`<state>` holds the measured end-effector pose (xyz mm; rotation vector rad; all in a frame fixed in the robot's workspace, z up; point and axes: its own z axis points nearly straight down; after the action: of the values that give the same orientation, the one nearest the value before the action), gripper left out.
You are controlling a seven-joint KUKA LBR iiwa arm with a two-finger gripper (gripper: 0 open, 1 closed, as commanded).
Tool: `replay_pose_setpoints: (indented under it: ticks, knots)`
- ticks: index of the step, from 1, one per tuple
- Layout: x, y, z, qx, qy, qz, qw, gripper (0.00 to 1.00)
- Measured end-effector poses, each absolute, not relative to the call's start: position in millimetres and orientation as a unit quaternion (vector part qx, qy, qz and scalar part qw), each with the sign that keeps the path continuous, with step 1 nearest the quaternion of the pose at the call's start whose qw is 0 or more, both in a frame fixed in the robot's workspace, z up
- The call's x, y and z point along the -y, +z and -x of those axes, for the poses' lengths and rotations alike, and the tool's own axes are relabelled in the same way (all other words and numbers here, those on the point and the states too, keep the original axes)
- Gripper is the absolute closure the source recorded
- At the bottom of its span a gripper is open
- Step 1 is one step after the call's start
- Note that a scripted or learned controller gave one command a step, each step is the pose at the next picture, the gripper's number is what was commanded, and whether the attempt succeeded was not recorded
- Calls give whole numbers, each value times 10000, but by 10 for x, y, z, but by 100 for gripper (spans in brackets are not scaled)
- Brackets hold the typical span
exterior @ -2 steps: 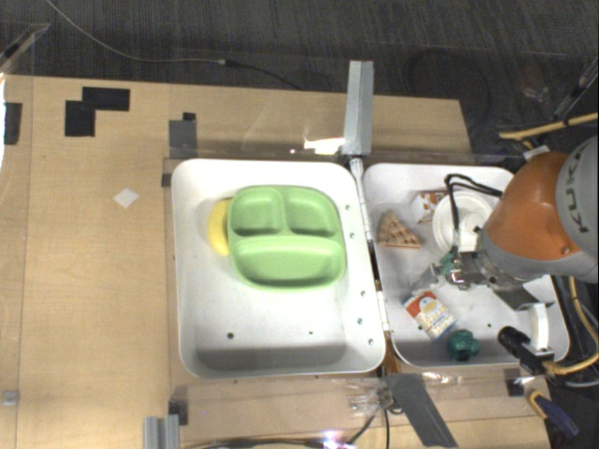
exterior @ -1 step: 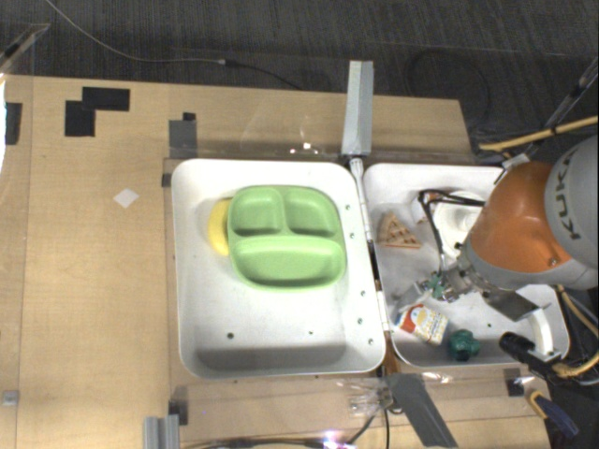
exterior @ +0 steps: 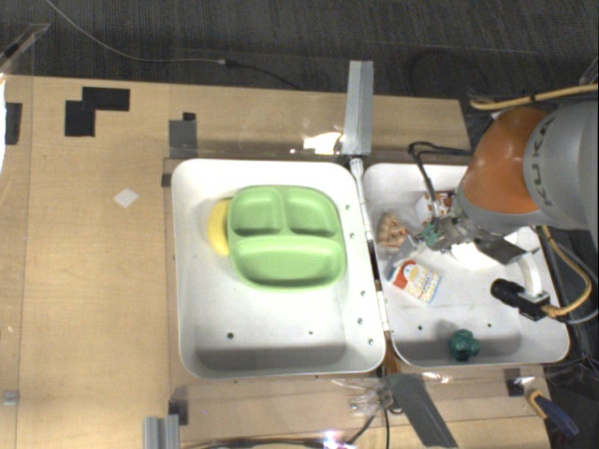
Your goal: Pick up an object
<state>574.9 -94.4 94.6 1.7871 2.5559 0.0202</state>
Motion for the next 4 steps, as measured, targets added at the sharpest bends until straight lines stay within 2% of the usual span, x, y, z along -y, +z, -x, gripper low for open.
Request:
replay_pose_setpoints:
  ticks: [1,2,3,4]
  knots:
    - [981,927,-6286,-8225,0,-5688,-37,0]
    - [1009,899,-6554,-7896,-159,-6123,-370,0]
    - [952,948,-6052,-7211,81,-6927,86,0]
    - [1475,1103,-6548,-7022,-18,-7119,-73,0]
